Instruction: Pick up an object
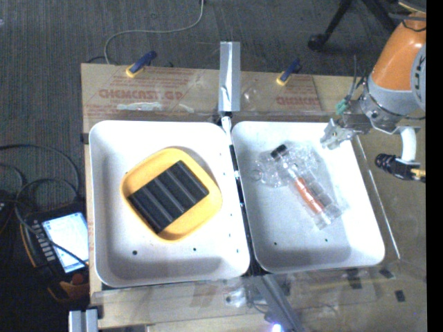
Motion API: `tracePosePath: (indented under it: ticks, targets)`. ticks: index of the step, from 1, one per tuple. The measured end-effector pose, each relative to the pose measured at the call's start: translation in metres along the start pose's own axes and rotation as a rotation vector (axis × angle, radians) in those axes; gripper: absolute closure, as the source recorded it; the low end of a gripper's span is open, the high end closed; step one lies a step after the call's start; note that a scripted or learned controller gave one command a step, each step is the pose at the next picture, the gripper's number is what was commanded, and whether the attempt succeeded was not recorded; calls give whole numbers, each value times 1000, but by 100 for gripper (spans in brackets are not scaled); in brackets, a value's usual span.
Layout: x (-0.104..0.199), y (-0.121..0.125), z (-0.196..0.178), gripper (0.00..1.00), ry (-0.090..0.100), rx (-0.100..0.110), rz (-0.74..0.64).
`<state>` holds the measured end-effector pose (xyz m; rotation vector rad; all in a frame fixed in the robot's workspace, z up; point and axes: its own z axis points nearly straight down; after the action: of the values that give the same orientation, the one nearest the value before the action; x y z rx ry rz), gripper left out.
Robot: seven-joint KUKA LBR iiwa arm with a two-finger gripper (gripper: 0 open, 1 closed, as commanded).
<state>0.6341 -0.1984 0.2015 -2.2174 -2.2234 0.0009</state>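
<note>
Two white bins [104,144] sit side by side on the counter [97,81]. The left bin has one yellow tray [173,194] with black ridges in it. The right bin [367,241] has one clear plastic pack [304,182]. Two blue-handled clamps [140,63] grip the counter's far edge.

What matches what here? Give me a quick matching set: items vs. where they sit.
Items:
1. yellow tray
2. clear packet
3. gripper
4. blue clamps

Places:
A. over the right bin's far right corner
B. on the cardboard behind the bins
C. in the left bin
D. in the right bin

Pairs: 1-C, 2-D, 3-A, 4-B
</note>
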Motion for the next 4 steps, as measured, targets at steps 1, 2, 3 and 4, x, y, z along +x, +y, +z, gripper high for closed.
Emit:
tracePosePath:
  ticks: [1, 2, 3, 4]
  targets:
    - [13, 32, -17, 0, -4, -1, 375]
    - [40, 25, 104, 0, -4, -5, 203]
    - [64, -15, 81, 0, -1, 0, 95]
    - [65, -15, 81, 0, -1, 0, 94]
